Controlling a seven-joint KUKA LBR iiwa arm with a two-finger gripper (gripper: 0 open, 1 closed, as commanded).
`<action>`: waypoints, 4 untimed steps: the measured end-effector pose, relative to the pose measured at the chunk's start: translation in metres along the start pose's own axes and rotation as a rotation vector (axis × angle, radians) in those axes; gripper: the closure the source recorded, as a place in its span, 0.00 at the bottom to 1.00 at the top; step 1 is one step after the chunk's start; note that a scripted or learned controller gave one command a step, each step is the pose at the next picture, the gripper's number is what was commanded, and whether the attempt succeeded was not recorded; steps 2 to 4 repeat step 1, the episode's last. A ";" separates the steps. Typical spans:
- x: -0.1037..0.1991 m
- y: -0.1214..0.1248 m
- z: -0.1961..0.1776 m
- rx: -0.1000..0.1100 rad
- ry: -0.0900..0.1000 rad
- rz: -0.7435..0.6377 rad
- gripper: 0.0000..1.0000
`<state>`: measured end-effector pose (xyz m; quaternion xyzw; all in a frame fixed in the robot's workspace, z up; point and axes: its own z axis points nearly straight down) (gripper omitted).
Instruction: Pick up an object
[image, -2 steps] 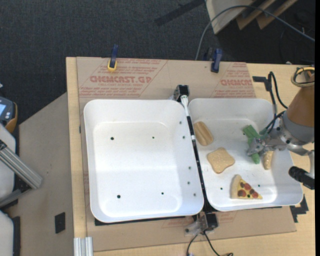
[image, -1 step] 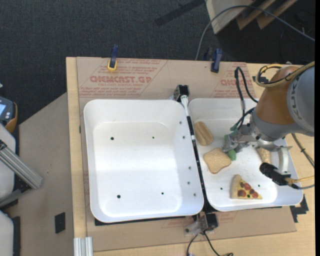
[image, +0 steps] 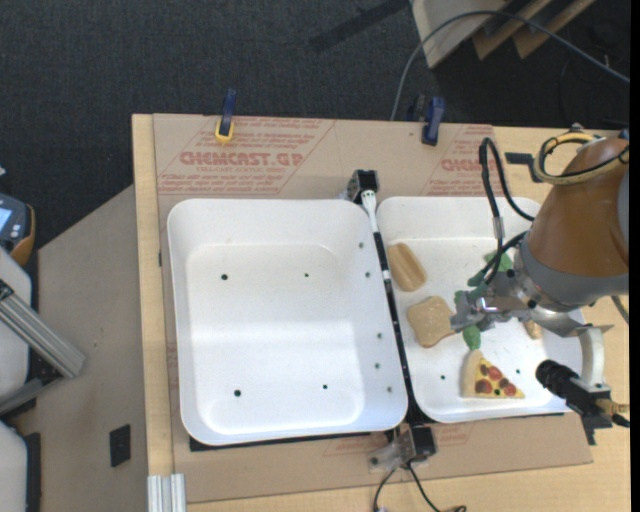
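Camera view: a pizza slice (image: 490, 379) lies in the right bin (image: 440, 400) near its front edge – two tan bread pieces (image: 430, 320) sit left of it; the jaws (image: 478, 312) hover just above – their spread I cannot tell

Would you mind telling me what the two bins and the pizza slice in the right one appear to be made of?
The bins look like thin moulded plastic: smooth, glossy white, with rounded corners. The pizza slice looks like a toy, probably plastic or rubber: flat yellow with uniform red dots. Its exact material is unclear from this view.
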<state>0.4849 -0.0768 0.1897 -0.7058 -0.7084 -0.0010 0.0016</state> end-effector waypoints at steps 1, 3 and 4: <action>0.105 0.068 0.005 -0.005 0.001 -0.009 1.00; 0.105 0.068 0.005 -0.005 0.001 -0.009 1.00; 0.105 0.068 0.005 -0.005 0.001 -0.009 1.00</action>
